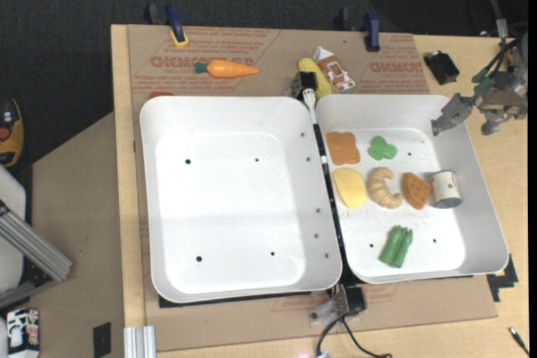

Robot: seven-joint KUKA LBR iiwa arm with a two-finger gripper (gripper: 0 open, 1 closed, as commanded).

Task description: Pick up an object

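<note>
The end effector (pixel 470 115) hangs at the right bin's (pixel 478 180) far rim, grip state unclear. Best descend squarely on the can (pixel 445 188) (nearest) — avoiding its neighbour, the croissant (pixel 385 186).

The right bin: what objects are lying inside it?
Inside the right bin lie an orange slab, a green leafy piece, a yellow piece, a croissant, a brown pastry, a small can and a green vegetable. Nothing covers them.

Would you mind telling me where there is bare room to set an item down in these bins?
The left bin is bare across its floor. The right bin is crowded mid-floor around the croissant; free patches lie beside the green pepper and near its far rim.
</note>
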